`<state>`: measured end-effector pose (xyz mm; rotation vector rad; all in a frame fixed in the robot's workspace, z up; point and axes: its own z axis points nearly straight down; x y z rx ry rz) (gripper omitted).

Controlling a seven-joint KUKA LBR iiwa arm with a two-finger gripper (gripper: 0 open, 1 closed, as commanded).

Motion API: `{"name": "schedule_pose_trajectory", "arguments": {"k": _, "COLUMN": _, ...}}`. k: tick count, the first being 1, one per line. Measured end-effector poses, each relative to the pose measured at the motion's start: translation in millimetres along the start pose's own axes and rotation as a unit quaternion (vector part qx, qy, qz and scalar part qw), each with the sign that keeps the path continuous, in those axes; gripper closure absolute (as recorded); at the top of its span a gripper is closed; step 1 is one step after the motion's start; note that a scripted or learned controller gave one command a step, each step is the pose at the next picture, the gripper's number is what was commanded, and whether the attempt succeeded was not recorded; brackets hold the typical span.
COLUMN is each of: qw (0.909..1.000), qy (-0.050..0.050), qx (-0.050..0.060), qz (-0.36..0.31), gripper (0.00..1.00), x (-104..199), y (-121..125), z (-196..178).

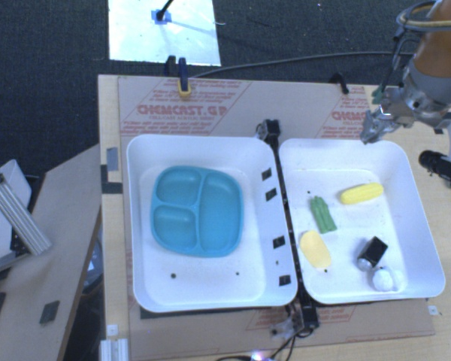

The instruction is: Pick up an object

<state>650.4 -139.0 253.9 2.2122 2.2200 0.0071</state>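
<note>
The arm enters from the right. The gripper (373, 128) hangs above the far rim of the right bin (415, 173), near its far left corner. It carries nothing that can be seen; whether it is released or clenched cannot be told at this size and angle.

The task names no particular object. Five candidates lie in the right bin:

- Yellow corn (361, 194): lies flat toward the far right, well apart from the others. It appears to be a light, rigid plastic toy, and its rounded surface may be slippery. Take hold across the short axis at mid-length.
- Green piece (322, 214): lies flat near the bin centre and looks long, narrow and light. Grip across its width.
- Yellow oval (315, 249): lies near the left wall. Its domed, smooth top may slide out of a closing grip, so grip low across the narrow side.
- Black block (372, 252): looks small and stiff, and its flat faces suit a pinch. It sits just beside the white ball (384, 279).
- White ball: lies near the near rim. It is likely to roll, which makes it the poorest choice.

By this judgement, the corn is the easiest target: it is isolated and closest to the gripper.

The left bin (146, 164) holds a blue divided plate (198, 210). The plate is wide, flat and hard to pinch.
</note>
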Motion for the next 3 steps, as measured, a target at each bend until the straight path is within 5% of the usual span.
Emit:
{"name": "schedule_pose_trajectory", "arguments": {"k": 1, "qw": 1.0, "qy": 0.001, "qx": 0.002, "qz": -0.001, "gripper": 1.0, "x": 0, "y": 1, "z": -22}}
{"name": "schedule_pose_trajectory", "arguments": {"k": 3, "qw": 1.0, "qy": 0.002, "qx": 0.002, "qz": -0.003, "gripper": 1.0, "x": 110, "y": 14, "z": -19}}
